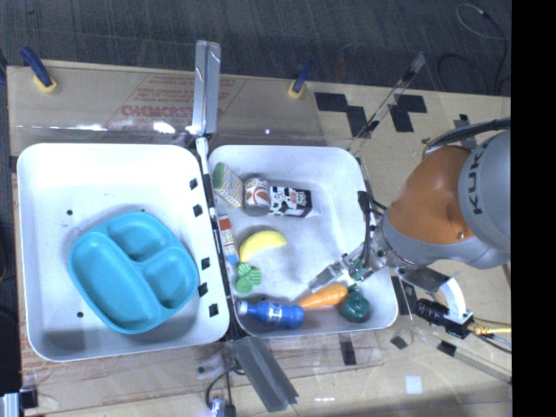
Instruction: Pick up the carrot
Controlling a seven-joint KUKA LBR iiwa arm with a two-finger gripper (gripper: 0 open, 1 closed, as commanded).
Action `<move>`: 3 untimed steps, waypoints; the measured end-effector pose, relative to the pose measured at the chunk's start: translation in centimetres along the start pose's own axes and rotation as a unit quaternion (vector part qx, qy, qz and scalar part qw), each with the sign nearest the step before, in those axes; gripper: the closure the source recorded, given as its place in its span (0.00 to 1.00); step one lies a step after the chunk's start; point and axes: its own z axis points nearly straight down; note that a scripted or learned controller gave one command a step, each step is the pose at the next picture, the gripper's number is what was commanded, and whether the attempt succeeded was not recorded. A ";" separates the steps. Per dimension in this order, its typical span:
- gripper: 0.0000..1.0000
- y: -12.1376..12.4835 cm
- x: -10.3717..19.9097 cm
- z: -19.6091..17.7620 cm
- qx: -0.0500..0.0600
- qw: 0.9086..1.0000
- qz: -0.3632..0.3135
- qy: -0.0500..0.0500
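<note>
Two white bins sit side by side, and in the right bin [347, 159], at its five o'clock, the carrot [323, 298] lies under the claw [337, 275], spread open, presumably for grabbing.

The left white bin [35, 233] holds a blue divided plate [132, 271] with three compartments, lying toward its front. In the right white bin [347, 168], a small carton with a black-and-white cow print [288, 201] lies near the back beside a red-and-white can [254, 194] and a green-and-white packet [228, 187], with a yellow banana [261, 243] near the middle. Further forward sit a small green ribbed toy [248, 277], a blue bottle [271, 313] lying on its side along the front wall, and a dark green rounded object [355, 307] at the front right corner.
</note>
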 end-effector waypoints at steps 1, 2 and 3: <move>0.00 0.2 0.0 2.9 -0.001 0.995 -0.100 -0.001; 1.00 0.2 0.0 2.1 0.000 0.995 -0.102 0.000; 0.00 0.2 0.0 2.1 0.000 0.995 -0.102 0.000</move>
